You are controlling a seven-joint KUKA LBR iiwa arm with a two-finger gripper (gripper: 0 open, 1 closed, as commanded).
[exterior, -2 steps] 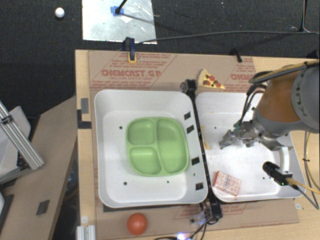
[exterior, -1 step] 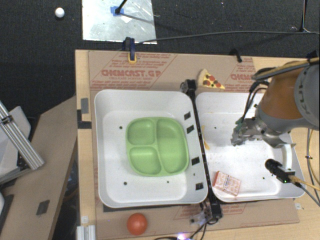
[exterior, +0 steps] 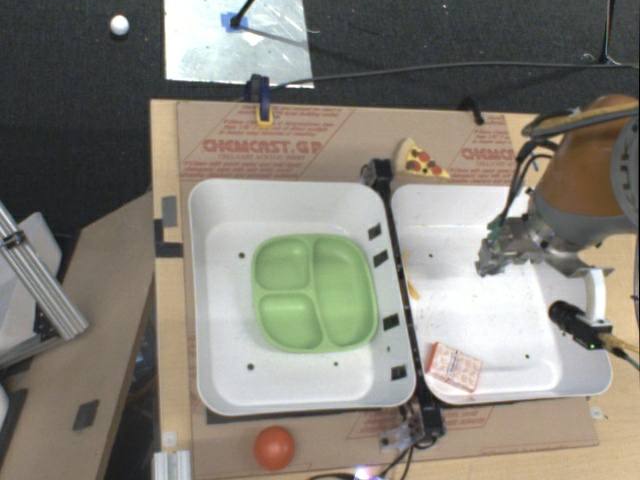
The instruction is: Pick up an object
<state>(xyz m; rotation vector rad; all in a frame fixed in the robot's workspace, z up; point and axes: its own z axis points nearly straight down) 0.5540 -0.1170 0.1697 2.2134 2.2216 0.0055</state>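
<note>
The grey arm (exterior: 590, 183) is reaching in from the right, its orange band showing above the wrist (the upper links are running out of frame). The wrist is angling down and leftward, and the gripper (exterior: 487, 261) is hanging low at its end.

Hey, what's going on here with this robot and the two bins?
A grey and orange arm reaches in over the right bin, its gripper above the bin's upper middle. A small red and white box lies near that bin's front left corner, apart from the gripper. The left bin holds a green divided tray. An orange ball sits on the bench in front.
</note>
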